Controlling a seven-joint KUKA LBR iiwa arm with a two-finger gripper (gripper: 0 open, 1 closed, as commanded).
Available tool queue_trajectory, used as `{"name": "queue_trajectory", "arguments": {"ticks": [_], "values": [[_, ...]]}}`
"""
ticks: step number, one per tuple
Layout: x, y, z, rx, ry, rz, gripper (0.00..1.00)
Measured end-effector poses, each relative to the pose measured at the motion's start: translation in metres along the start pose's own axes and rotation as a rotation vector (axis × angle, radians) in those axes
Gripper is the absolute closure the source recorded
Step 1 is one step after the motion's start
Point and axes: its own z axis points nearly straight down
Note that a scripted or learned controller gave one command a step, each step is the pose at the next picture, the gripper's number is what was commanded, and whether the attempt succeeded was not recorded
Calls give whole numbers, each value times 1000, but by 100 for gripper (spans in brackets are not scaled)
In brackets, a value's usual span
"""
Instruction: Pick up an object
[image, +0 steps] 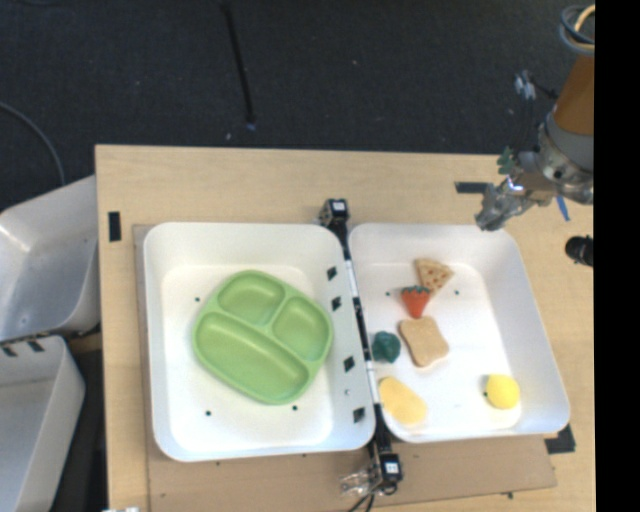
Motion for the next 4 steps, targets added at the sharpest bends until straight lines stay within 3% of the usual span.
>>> {"name": "queue_trajectory", "arguments": {"ticks": [3,4], "values": [[152,-17,38,8,1,-4,100],[204,-27,26,6,4,-7,100]]}}
